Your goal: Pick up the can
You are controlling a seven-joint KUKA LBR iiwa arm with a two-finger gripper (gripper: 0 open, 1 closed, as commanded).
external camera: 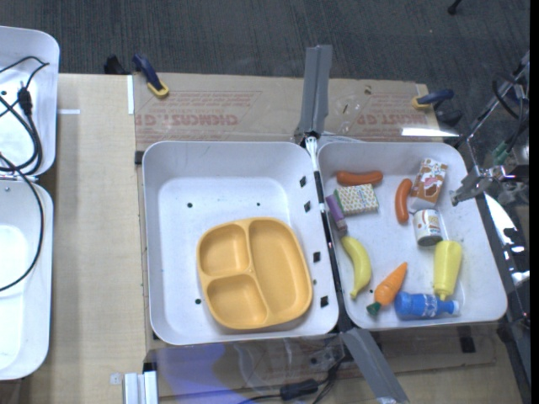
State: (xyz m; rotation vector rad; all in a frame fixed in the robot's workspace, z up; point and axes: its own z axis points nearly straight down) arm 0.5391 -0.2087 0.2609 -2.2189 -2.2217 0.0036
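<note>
The can [428,226] lies on its side in the right bin [480,305], toward that bin's right edge and about midway between its far and near rims, its open-looking end facing the near side. Just beyond it sits a small brown and white carton [430,181], and beside that a red sausage [403,200] lies lengthwise; a second sausage [360,177] rests near the far rim. A speckled sponge block [357,199] sits near the left wall with a purple item [336,214] against that wall. Nearer the front edge are a banana [359,263], a toy carrot [388,286], a yellow bottle [446,268] just below the can, and a blue bottle [425,305] lying along the near rim.

The left bin [168,225] holds a yellow divided plate [253,272] toward its near right corner.

The tool [472,185] sits at the right bin's right rim, apart from the can; whether it is spread or pressed together cannot be told.
</note>
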